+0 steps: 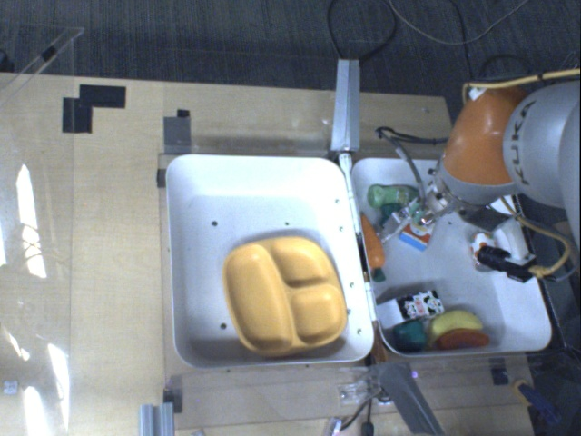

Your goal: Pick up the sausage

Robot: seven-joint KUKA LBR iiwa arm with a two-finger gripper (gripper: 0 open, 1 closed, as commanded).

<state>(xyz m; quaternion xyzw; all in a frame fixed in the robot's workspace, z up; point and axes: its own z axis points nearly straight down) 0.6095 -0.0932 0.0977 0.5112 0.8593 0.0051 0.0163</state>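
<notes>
In the right bin (536, 330): one sausage (463, 339); one banana (457, 321); one carrot (372, 245).

Both bins, left (191, 243) and right (522, 321), are formed of smooth white plastic with a faint sheen. The yellow divided tray (283, 291) is moulded in glossy plastic. A pale wood-grain finish is seen on the bench (91, 271), partly overlaid by a clear, reflective sheet (36, 243). The arm's orange band (481, 139) is glossy, its grey casing (554, 143) satin-smooth. The divider rail (347, 107) is brushed metal.
</notes>
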